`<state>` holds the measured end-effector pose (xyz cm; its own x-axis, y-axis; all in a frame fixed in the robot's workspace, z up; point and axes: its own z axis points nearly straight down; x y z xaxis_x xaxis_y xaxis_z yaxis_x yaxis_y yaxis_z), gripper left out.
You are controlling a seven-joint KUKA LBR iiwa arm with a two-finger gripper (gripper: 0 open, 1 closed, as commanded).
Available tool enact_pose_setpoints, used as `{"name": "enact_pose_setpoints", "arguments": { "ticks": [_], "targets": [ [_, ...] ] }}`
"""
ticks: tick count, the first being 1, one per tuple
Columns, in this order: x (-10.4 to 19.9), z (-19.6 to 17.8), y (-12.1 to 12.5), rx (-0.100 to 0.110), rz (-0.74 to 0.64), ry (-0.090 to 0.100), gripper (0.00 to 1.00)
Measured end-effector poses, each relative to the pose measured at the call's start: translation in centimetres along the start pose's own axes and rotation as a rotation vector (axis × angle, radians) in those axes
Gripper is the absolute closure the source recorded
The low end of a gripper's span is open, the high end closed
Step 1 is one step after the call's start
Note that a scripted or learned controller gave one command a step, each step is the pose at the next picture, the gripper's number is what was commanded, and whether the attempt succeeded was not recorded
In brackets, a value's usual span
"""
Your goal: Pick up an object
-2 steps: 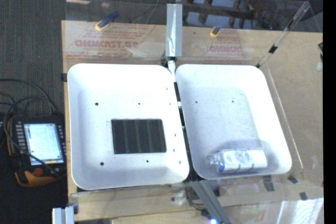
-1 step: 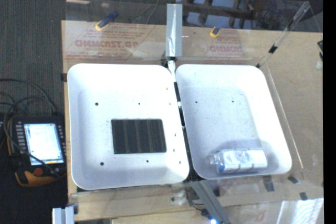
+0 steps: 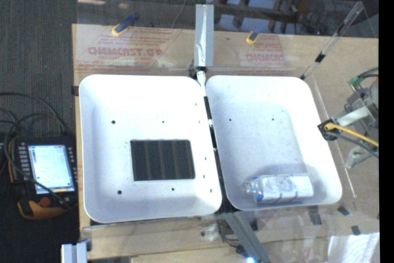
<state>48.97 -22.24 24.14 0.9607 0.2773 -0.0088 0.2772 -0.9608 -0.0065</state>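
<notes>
A dark, ribbed rectangular pad (image 3: 162,159) lies flat in the left bin (image 3: 98,101), toward its near side. A clear plastic bottle (image 3: 278,187) with a white label lies on its side in the near right corner of the right bin (image 3: 265,95). My gripper (image 3: 360,132) sits at the right edge of the camera view, outside the right bin's right wall and well apart from the bottle. Nothing shows in its grasp.
A clear plastic wall (image 3: 271,40) stands behind the bins on the wooden bench. A handheld controller with a lit screen (image 3: 49,167) lies on the floor to the left of the bench.
</notes>
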Motion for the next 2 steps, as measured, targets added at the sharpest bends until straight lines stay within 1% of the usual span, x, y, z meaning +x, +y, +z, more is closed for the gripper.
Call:
{"name": "enact_pose_setpoints", "arguments": {
  "ticks": [1, 2],
  "targets": [
    [0.64, 14.59, -0.31, 0.001, 0.056, 0.008, 0.0],
    [0.58, 14.12, -0.45, 0.008, 0.054, 0.0, 1.0]
  ]
}}
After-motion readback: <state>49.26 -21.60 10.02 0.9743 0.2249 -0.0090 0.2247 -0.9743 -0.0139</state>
